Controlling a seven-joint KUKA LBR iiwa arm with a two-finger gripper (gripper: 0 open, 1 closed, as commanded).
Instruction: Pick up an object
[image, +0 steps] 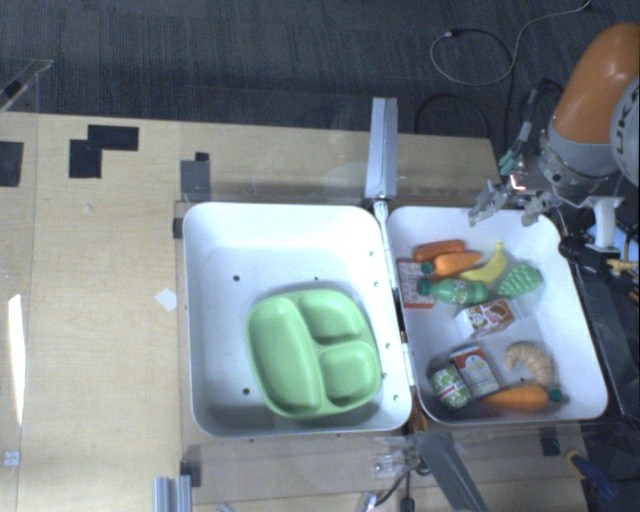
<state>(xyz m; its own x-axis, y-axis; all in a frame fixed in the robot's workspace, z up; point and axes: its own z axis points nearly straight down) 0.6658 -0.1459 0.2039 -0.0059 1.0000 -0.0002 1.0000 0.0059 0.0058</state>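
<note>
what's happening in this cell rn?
A KUKA arm is set to pick an object. Its end effector sits over the far edge of the right bin, with nothing between its fingers. That bin holds toy food: a banana, a green bottle, a croissant and a carrot, among others. The left bin holds a green divided tray. No pick yet.

bins (200, 330) – 2 | green tray (313, 350) – 1 | carrots (518, 398) – 2 | banana (487, 266) – 1
</note>
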